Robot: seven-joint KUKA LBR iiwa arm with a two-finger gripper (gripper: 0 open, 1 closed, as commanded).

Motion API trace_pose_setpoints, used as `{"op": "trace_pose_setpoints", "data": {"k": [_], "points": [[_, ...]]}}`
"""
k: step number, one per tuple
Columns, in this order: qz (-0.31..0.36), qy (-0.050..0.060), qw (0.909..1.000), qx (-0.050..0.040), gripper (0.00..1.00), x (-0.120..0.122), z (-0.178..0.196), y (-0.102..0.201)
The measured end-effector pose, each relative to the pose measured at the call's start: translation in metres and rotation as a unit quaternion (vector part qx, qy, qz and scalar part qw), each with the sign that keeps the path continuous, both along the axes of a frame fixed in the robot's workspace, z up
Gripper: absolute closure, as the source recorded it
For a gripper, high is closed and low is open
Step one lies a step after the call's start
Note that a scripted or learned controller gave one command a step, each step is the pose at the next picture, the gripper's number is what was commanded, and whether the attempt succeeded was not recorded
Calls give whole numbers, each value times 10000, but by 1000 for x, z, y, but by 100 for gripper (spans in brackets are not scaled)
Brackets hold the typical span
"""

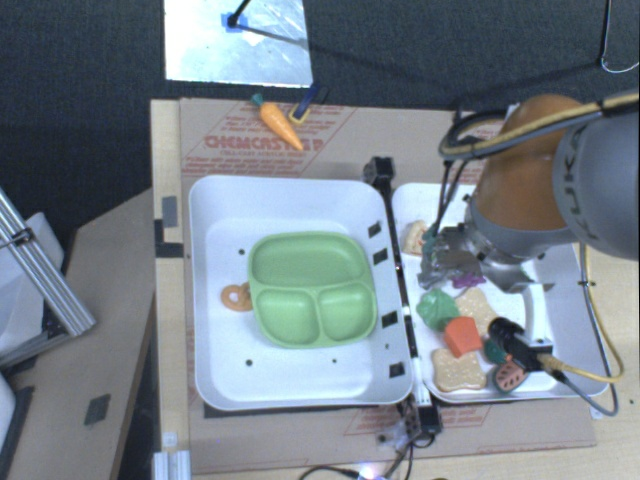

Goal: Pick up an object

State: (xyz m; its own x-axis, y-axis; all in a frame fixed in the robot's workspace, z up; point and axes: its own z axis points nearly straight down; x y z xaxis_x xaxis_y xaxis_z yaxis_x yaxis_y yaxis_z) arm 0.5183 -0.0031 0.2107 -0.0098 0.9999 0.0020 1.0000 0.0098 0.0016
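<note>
Reaching from the right, the arm point(560, 183) lowers its end effector point(440, 263) into the right bin point(570, 383); grip indiscernible.

The gripper point(437, 264) hangs over the right bin point(570, 388), near its left wall. Just below it lies a toy broccoli point(437, 308), with a block point(461, 336) and a toast piece point(459, 371) further toward the near edge. Left of the gripper, the left bin point(215, 368) holds a divided plate point(311, 288) with a pretzel point(236, 297) at its left side. Far behind on the bench point(115, 268) lies a toy carrot point(279, 124).
</note>
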Motion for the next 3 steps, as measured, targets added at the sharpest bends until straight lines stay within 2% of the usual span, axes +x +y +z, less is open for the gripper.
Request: {"op": "trace_pose_setpoints", "data": {"k": [1, 2, 3], "points": [[2, 4, 10000, 1, 100, -6, 2, 45], [3, -6, 10000, 3, 100, -8, 23, 96], [-35, 7, 10000, -8, 100, -14, 9, 97]]}}
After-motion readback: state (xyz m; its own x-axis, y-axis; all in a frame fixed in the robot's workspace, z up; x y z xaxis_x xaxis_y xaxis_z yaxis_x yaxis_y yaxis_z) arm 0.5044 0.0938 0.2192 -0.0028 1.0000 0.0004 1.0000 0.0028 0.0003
